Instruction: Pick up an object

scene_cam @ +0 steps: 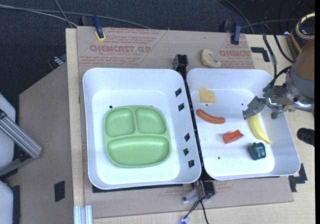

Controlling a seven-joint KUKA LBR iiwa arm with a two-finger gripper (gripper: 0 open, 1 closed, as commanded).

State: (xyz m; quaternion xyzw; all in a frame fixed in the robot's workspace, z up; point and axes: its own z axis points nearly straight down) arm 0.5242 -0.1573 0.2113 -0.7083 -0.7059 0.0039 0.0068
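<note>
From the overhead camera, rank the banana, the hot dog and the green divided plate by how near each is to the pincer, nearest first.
Measured from the pincer, over the right bin:
1. banana, right bin, just below the pincer.
2. hot dog, right bin, toward its left side.
3. green divided plate, in the left bin, clearly farthest.

Pincer (264, 109) low, seemingly spread

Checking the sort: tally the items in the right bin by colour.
Yellow: 2 (cheese slice, banana)
Orange-red: 2 (hot dog, red piece)
Dark green: 1 (green toy)
Total: 5
</note>
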